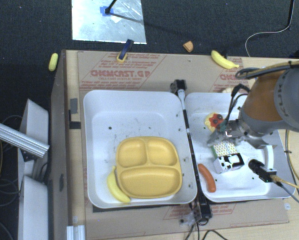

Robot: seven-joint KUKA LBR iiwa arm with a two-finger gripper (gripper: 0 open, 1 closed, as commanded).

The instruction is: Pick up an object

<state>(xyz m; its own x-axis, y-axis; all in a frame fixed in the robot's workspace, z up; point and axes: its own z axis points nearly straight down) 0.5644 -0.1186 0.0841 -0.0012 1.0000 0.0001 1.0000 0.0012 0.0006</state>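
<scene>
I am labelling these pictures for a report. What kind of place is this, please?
Probably a robotics lab test bench, not a kitchen. Two white bins sit on cardboard and hold toy food: a yellow divided plate, a banana, a sausage. A grey arm reaches into the right bin, and cables run over the dark floor.

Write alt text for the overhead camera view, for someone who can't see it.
A grey robot arm with an orange band reaches from the right into the right-hand white bin, its gripper low over a small patterned box, near a red and yellow toy and a hot dog. The left bin holds a yellow divided plate with a banana alongside.
</scene>
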